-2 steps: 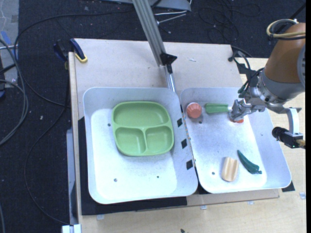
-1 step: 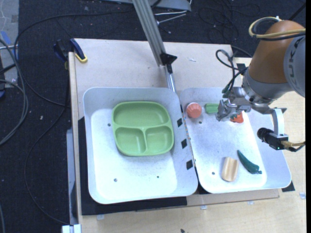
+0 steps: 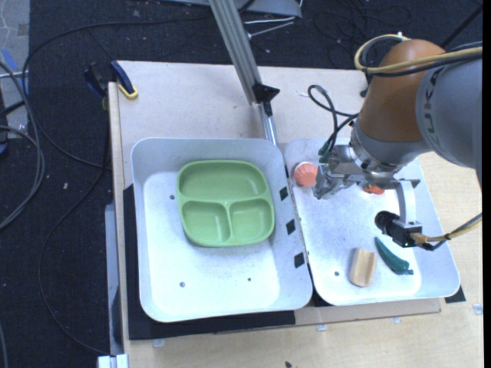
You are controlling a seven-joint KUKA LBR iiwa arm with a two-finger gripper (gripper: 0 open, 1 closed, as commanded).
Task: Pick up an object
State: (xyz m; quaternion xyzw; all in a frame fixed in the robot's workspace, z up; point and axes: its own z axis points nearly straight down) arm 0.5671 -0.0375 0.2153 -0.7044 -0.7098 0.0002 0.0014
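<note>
1. Three loose things lie in the right bin (image 3: 430,286), any of which could be the thing to pick up: an orange ball (image 3: 305,174), a tan block (image 3: 361,267) and a dark green pepper-shaped piece (image 3: 393,257).
2. The orange ball sits near the bin's upper left corner, at about ten o'clock from the bin's middle, close to the wall shared with the left bin.
3. The tan block lies toward the bin's near edge, at roughly six o'clock from the middle, tilted slightly.
4. The green piece lies just beside the block, at its three o'clock, slanting down to the right; whether the two touch cannot be told.
5. The hand (image 3: 328,179) hangs over the upper part of the right bin, just beside the orange ball at the ball's three o'clock. Whether it is spread or pressed together cannot be told, and nothing can be made out in its grasp.
6. A small red-orange patch (image 3: 374,189) shows under the wrist at the hand's three o'clock; what it is cannot be told.
7. The left bin (image 3: 161,282) holds a green divided plate (image 3: 227,203) with three compartments, lying flat at about twelve o'clock from that bin's middle.
8. Both bins rest on the pale surface (image 3: 184,102).
</note>
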